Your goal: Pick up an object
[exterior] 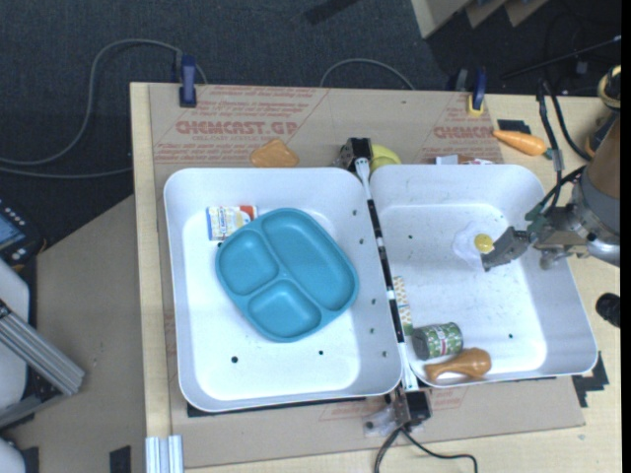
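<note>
My gripper (503,248) reaches in from the right and hangs low over the middle of the right bin (513,190). Right beside its tip, on the left, lies a small yellow piece (483,243) on a pale translucent thing (463,246); I cannot tell whether the gripper touches it. A green can (437,340) lies on its side near the bin's front left corner. A tan, gourd-shaped object (460,365) rests just in front of the can. In the left bin (192,294) sits a blue divided plate (285,273), with a small white carton (229,220) at its upper left.
On the bench behind the bins lie an orange lump (274,153), a yellow object (384,156) by a black clip, and an orange carrot-like piece (521,143). Blue clamps (186,79) hold the board's back edge. Cables run along the right.
</note>
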Robot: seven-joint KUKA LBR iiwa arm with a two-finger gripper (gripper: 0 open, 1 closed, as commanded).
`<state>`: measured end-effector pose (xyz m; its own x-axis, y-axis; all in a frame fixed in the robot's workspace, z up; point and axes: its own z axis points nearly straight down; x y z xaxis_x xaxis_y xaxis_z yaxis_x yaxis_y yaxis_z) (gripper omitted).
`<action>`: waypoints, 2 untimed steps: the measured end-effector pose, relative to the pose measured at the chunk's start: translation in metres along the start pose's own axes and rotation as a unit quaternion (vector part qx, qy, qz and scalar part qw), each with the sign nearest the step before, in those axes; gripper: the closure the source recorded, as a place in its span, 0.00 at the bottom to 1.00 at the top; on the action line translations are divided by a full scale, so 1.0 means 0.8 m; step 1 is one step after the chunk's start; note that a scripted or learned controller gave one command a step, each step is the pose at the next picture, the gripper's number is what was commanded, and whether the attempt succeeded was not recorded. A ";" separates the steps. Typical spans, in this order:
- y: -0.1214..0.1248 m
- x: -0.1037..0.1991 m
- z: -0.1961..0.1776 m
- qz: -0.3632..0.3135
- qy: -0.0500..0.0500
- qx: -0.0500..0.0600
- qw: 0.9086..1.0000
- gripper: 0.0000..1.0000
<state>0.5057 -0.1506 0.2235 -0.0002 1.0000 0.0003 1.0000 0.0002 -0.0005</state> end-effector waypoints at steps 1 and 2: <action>0.070 -0.050 0.075 0.000 -0.002 -0.003 1.000 0.00; 0.054 -0.007 0.175 -0.001 0.002 0.003 1.000 0.00</action>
<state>0.5489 -0.1561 0.0836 -0.0017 1.0000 0.0034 1.0000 0.0017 -0.0058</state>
